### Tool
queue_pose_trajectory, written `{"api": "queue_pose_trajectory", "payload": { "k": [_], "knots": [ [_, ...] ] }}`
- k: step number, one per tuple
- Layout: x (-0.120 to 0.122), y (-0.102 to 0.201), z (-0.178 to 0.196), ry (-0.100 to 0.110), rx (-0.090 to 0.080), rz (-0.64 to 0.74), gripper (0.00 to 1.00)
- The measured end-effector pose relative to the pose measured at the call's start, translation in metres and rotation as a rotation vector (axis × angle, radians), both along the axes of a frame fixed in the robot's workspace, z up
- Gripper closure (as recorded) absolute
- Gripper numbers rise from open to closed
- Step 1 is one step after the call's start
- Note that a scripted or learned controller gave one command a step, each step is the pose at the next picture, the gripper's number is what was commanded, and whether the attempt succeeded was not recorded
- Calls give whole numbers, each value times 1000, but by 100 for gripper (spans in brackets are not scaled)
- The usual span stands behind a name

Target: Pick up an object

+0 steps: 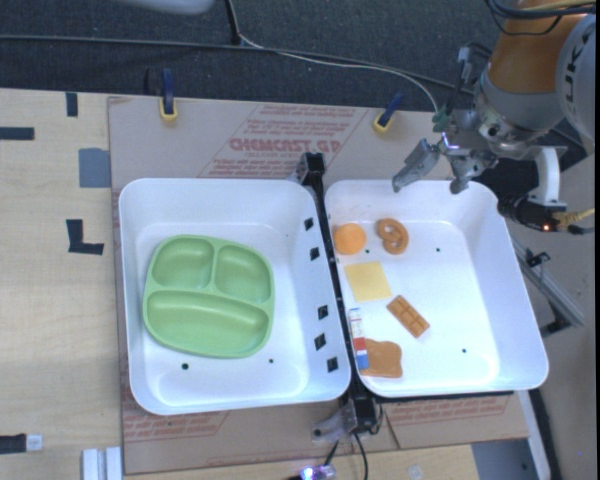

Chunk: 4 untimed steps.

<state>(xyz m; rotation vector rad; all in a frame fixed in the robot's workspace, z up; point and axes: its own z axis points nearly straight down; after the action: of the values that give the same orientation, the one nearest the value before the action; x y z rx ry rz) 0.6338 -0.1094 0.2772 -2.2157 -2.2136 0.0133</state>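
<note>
My gripper hangs above the far rim of the right bin, open, with nothing between its two grey fingers. Below it in that bin lie an orange ball, a brown pretzel, a yellow cheese slice, an orange-brown cracker, a brown toast-shaped piece and a small red, white and blue tube. The pretzel is the nearest thing to the gripper, a little toward the front and left of it.
The left bin holds a green divided plate. A black clip strip runs along the seam between the bins. Cardboard lies under both bins, held by yellow clamps at the back.
</note>
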Motion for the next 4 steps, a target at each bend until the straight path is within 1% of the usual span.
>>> {"api": "queue_pose_trajectory", "payload": {
  "k": [1,2,3,4],
  "knots": [
    [2,0,7,-11,-1,3,0],
    [7,7,-41,-8,-1,3,0],
    [8,13,-104,-5,-1,3,0],
    [13,13,-151,-7,-1,3,0]
  ]
}}
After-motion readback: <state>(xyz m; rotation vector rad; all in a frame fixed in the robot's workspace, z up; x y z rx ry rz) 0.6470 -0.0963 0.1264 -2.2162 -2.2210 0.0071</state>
